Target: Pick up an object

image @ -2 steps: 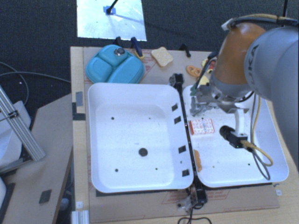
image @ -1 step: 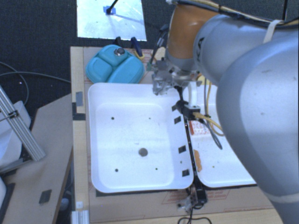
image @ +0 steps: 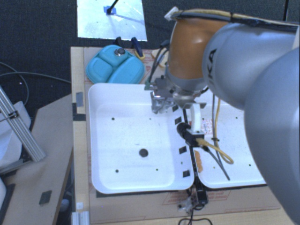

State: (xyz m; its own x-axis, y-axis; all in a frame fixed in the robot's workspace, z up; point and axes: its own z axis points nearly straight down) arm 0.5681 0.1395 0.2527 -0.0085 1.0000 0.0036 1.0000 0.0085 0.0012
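Note:
My gripper (image: 161, 105) hangs over the far right corner of the left bin (image: 105, 125), under the orange wrist band. Nothing shows in its grasp from this angle. A small dark round disc (image: 143, 152) lies on the left bin's floor, well in front of the gripper and slightly to its left. In the right bin (image: 243, 172), a small red-and-white piece (image: 206, 125) lies near the dividing rim, with an orange-brown strip (image: 198, 161) and a thin dark stick (image: 219, 166) nearer the front. The arm hides much of the right bin.
A light blue lidded container (image: 115, 67) sits just beyond the left bin's far rim, with a dark blue handled tool (image: 137, 47) beside it. A shiny sheet (image: 111, 12) lies further back. A metal frame (image: 21, 130) stands at the left.

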